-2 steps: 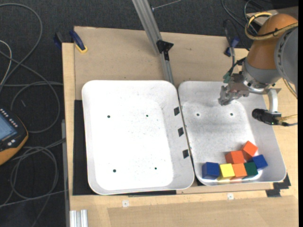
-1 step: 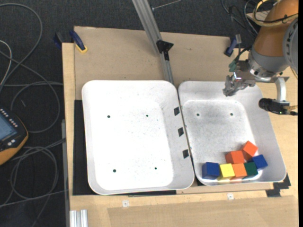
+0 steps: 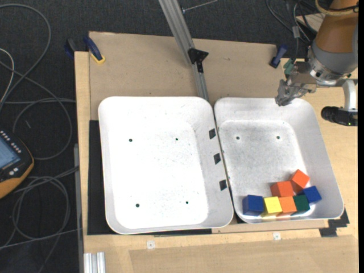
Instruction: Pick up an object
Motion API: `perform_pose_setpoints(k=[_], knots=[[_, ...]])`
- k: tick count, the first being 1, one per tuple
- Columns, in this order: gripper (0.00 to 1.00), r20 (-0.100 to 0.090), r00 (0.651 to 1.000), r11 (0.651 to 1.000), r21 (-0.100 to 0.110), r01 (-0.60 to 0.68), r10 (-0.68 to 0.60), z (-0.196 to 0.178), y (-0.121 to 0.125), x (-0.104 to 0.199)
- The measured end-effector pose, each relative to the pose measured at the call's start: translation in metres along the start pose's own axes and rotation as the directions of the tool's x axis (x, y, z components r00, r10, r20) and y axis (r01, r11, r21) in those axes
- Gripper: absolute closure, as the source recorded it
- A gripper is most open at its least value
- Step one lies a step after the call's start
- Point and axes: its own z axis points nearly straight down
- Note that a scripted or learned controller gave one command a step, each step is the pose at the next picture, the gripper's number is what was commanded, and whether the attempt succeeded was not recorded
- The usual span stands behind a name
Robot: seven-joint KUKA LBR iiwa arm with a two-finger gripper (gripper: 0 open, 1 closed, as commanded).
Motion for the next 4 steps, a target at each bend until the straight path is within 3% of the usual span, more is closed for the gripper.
perform_pose_setpoints(k=[4], knots=[[1.00, -0.006, 1.000, 1.000, 0.010, 0.006, -0.006, -0.011, -0.074, 0.204]])
